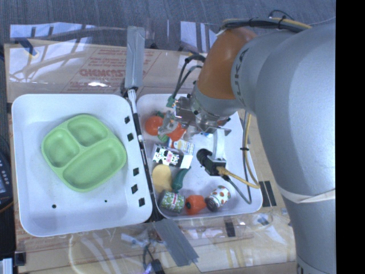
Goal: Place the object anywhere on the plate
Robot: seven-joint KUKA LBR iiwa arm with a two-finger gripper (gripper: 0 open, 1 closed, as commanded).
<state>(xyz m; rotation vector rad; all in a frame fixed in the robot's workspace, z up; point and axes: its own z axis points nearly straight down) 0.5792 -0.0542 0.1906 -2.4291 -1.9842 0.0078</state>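
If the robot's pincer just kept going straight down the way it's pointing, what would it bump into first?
Probably the orange-red toy and the small items beside it in the right bin; the pincer points down among them. Depth is hard to judge from this slanted view.

Cardboard sheet (pixel 85 67): faint red print, unreadable.

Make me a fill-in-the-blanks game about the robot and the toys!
1. The plate is colored ____.
2. The plate has ____ sections.
3. The plate sits in the ____ bin.
4. The robot's claw is over the ____ bin, by the toys.

Missing words: green; three; left; right
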